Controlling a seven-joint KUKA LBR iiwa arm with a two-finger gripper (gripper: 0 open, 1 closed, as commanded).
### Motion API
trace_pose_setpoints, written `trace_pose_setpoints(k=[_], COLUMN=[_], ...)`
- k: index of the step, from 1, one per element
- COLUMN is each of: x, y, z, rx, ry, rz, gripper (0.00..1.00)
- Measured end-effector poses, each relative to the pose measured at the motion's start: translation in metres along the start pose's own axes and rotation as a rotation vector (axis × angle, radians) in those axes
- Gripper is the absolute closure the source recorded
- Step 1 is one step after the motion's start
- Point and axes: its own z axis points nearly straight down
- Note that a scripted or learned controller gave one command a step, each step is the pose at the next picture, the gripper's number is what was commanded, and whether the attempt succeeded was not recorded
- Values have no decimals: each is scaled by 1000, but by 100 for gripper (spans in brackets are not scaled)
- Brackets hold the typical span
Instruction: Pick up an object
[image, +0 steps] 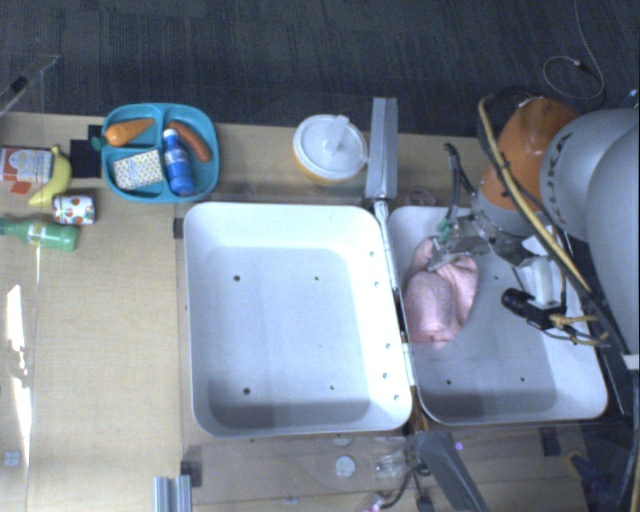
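Two bins sit side by side. A soft object lies in the right bin, against its left wall. The gripper sits at the object's far end. The left bin lies beside it.

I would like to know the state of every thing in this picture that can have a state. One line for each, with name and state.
pink cloth: crumpled, lying in the right bin near its left wall
tool: low over the cloth's upper end
left bin: upright, nothing seen in it
blue tray: filled with toy food
green bottle: lying on its side
small can: lying on its side
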Motion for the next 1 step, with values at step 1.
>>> trace_pose_setpoints(k=[1], x=[18], y=[-49], z=[-83], rx=[18], ry=[1], rz=[187], gripper=[100])
